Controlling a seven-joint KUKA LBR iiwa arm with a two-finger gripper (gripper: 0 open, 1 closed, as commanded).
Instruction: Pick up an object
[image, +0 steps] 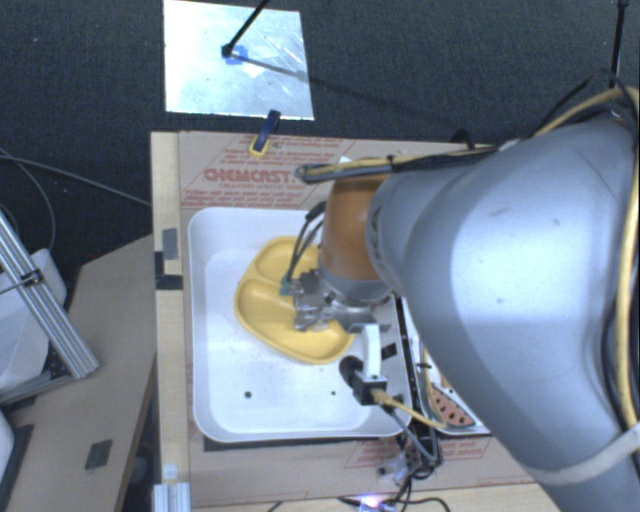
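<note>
The arm (520, 300) is seen reaching in from the right over the left bin (225, 400). A yellow dish (265, 300) lies in the bin's middle; it is judged light, stiff and smooth, best taken by its rim. The hand (312, 312) is set down on the dish's right side; whether it is apart or together cannot be told.

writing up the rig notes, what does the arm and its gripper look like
The arm is a bulky, rounded casing in smooth grey, with an orange band above the wrist. Below it, the gripper is a small grey metal assembly. Thin dark cables run along the wrist, and a yellowish cable loops over the arm's upper part.
</note>
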